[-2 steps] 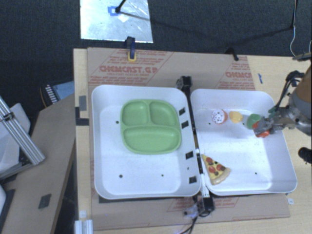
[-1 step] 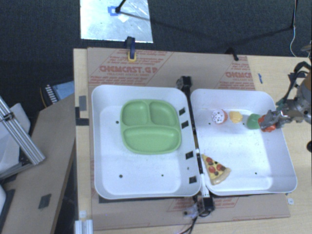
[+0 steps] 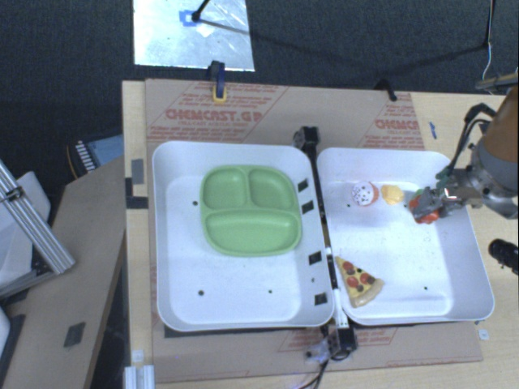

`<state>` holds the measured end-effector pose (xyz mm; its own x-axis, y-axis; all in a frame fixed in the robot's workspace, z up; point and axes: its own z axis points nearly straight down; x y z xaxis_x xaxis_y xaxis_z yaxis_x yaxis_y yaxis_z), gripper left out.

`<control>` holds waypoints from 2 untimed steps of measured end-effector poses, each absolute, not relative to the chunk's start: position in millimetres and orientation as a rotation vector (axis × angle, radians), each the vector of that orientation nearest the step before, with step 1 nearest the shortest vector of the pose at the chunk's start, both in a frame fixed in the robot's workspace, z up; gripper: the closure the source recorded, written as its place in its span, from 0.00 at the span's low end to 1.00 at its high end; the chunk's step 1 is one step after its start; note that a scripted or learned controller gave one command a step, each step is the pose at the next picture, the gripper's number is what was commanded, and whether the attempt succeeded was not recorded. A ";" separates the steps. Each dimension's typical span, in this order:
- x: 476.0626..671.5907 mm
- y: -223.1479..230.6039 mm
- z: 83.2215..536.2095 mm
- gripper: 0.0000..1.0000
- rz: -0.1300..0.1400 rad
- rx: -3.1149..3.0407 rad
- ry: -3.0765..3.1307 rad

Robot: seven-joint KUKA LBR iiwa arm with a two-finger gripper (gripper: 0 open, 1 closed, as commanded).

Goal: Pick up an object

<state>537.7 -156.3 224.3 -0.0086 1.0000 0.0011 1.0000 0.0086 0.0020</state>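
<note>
My gripper (image 3: 427,203) hangs over the right bin (image 3: 454,298) near its upper right side, reaching in from the right. A small red-orange object (image 3: 422,210) sits between its fingers, and they are shut on it. Just left of it lie a yellow piece (image 3: 392,194) and a white ball with red dots (image 3: 364,194). At the bin's lower left corner lies a toy pizza slice (image 3: 358,281).
The left bin (image 3: 174,298) holds a green divided plate (image 3: 250,211). A black divider with clips (image 3: 318,217) runs between the two bins. The grey arm (image 3: 499,168) crosses the right bin's right rim.
</note>
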 end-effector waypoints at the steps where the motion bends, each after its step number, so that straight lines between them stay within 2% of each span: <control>1: 533.2 -103.6 214.2 1.00 0.003 2.211 2.232; 2: 530.1 -52.1 226.4 1.00 0.005 2.209 2.232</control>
<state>530.1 -52.1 226.4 -0.0102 0.9999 0.0018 0.9999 0.0102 0.0032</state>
